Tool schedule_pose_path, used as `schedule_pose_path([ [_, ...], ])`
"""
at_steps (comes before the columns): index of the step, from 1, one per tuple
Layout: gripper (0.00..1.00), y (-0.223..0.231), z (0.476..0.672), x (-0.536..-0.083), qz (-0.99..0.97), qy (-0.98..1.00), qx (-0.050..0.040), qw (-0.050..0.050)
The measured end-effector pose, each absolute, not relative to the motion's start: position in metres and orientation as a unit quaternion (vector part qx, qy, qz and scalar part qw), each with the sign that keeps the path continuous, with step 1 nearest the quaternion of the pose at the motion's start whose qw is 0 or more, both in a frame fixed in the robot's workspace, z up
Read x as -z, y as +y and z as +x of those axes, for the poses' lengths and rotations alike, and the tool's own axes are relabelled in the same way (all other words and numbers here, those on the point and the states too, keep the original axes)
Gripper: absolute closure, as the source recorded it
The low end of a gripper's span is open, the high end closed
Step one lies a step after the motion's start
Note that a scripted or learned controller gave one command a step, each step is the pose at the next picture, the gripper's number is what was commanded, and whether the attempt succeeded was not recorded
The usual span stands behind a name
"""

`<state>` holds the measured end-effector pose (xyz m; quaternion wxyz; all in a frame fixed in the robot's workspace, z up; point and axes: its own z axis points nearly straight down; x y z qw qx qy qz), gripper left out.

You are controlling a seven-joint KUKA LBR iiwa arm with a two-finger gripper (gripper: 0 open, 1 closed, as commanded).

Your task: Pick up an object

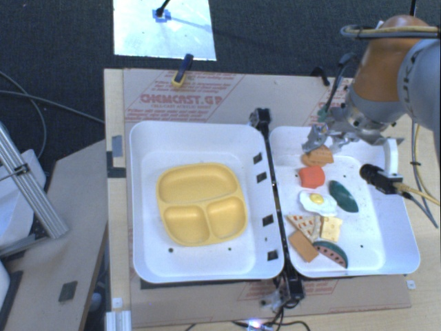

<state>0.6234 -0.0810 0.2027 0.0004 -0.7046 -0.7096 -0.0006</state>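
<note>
The hand (318,141) hangs right of centre in the frame, just over the tan bread-like piece (317,157) at the top of the right bin (403,247) (open or closed, I cannot tell), so it ought to drop straight and centred before squeezing.
</note>
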Motion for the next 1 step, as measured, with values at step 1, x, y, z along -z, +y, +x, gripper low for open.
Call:
schedule_pose_path([
  [1, 1.0, 0.0137, 0.5931, -0.2123, -0.703, -0.711, 0.001, 0.001],
])
